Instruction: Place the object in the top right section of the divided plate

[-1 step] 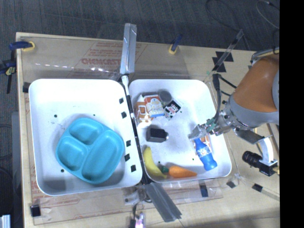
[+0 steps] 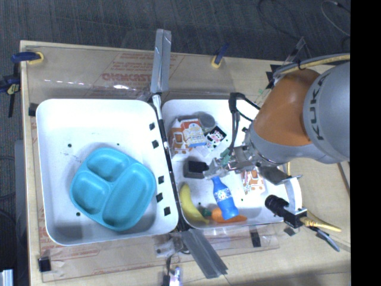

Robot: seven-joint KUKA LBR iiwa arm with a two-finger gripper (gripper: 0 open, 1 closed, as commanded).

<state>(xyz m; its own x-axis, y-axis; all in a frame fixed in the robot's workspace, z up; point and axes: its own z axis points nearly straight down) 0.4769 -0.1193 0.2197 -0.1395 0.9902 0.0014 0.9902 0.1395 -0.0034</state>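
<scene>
Claw (image 2: 225,162) sits low in the right bin (image 2: 293,186), roughly bin centre, above the cluttered pile; wrist and orange band come in from 3 o'clock; cannot tell from this angle how the claw is set, the mount hides it; nothing visibly held, so I won't call a grasp.

Candidates under and around the claw: blue bottle (image 2: 224,198) just at 6 o'clock of it, lying tilted with cap toward the claw; small black block (image 2: 194,168) just at 9 o'clock; banana (image 2: 189,204) along the bin's 7 o'clock edge; orange carrot-like piece (image 2: 229,218) at the 6 o'clock wall, touching the bottle's base end; printed snack packets (image 2: 189,134) at 11 o'clock. Task doesn't name the object; by position, the bottle or the black block looks the likeliest pick, judgement only.

Divided plate (image 2: 113,187), teal, lies in the left bin (image 2: 56,121), toward its 6 o'clock half; three sections, all bare; plate is rotated, so "top right" reads as the small section at about 1 o'clock of the plate (image 2: 113,162), though that's ambiguous.

Progress: early; my read is the pick phase, no confirmed grip; plate has received nothing. Left to do: secure one item, lift clear of the clutter, cross the divider wall toward 9 o'clock, lower over the correct section, release. Essentially the whole task outstanding.
</scene>
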